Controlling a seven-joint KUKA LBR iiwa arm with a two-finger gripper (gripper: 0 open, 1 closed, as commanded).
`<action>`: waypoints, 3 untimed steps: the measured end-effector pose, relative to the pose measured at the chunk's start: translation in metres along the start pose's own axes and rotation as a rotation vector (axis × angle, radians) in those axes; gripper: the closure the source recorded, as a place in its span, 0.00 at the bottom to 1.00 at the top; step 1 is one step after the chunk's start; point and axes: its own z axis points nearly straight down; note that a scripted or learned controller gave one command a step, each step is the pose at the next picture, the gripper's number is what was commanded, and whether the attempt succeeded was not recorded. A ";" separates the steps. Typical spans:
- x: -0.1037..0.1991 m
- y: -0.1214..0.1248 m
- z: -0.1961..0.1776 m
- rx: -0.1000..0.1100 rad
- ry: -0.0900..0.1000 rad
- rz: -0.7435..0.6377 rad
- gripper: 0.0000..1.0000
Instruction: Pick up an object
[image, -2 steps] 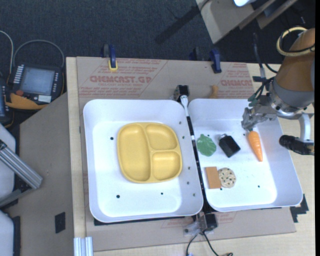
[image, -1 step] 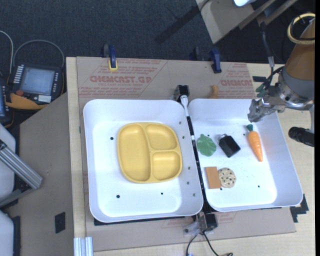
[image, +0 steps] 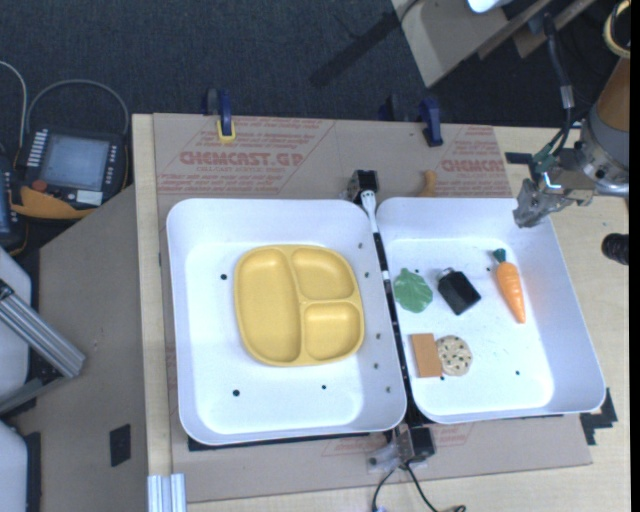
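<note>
Standing beside the bench, one sees the gripper (image: 531, 207) poised over the far right corner of the right bin (image: 570, 385), with nothing visible between its fingers; how wide they stand cannot be judged from this angle. The left bin (image: 195, 300) carries a yellow divided plate (image: 298, 303). The right bin holds five candidates: a toy carrot (image: 512, 288), a small black block (image: 459, 290), a green leafy piece (image: 411, 291), a tan cracker (image: 425, 354) and a chocolate-chip cookie (image: 454, 355), the last two touching each other. The carrot is the nearest item to the gripper, lying just toward the camera side of it and slightly to the view's left, apart from the other objects. Its long axis runs from the green top at the far end to the tip at the near end, tilted slightly (roughly parallel to the bin's right wall). A grasp would most likely need the fingers set across that axis, closing on the carrot's thicker upper half. The black block lies further to the view's left and is the next option. No object has been lifted yet.
</note>
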 end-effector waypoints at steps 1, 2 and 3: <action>0.054 -0.018 -0.001 0.009 0.005 -0.005 1.00; 0.104 -0.026 0.001 0.010 0.005 -0.004 1.00; 0.161 -0.040 0.021 0.012 0.005 -0.004 1.00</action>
